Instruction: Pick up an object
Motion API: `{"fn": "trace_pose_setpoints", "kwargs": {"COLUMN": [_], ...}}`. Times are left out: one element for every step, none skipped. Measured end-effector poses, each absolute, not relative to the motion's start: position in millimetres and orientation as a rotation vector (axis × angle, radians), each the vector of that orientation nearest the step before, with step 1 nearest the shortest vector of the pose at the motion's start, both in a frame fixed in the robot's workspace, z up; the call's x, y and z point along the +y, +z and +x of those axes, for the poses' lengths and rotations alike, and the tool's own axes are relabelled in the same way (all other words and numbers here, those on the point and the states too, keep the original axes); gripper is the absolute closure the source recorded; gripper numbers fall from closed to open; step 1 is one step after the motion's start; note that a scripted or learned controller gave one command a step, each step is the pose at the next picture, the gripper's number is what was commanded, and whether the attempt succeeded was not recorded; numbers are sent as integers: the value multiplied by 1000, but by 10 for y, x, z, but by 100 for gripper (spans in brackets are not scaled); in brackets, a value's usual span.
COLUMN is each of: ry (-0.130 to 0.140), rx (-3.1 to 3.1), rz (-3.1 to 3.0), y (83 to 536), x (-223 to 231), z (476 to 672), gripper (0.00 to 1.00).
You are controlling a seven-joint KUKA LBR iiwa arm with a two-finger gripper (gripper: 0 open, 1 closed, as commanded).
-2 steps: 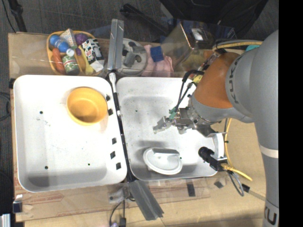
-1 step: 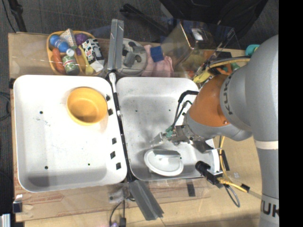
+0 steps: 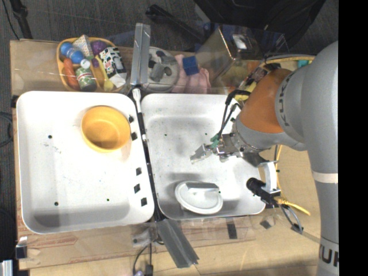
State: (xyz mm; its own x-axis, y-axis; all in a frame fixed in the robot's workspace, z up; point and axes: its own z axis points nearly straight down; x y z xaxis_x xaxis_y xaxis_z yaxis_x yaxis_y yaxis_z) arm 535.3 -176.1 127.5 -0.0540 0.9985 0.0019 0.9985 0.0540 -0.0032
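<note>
White dish (image 3: 199,197) was seen lying near the front wall of the right bin (image 3: 172,105), just below and slightly left of the gripper (image 3: 200,152). No object was seen between the fingers, which appeared slightly parted. A short descent toward the bin's near edge was judged to be needed; the yellow bowl (image 3: 105,129) lay well apart in the left bin (image 3: 34,171).

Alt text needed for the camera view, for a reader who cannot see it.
A grey arm's gripper hangs over the right white bin, above a white dish near its front edge. The left bin holds a yellow bowl.
</note>
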Motion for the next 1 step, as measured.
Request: {"fn": "trace_pose_setpoints", "kwargs": {"ry": [-2], "rx": [-2289], "rz": [-2151], "y": [924], "x": [-1690], "z": [4904], "gripper": [0]}}
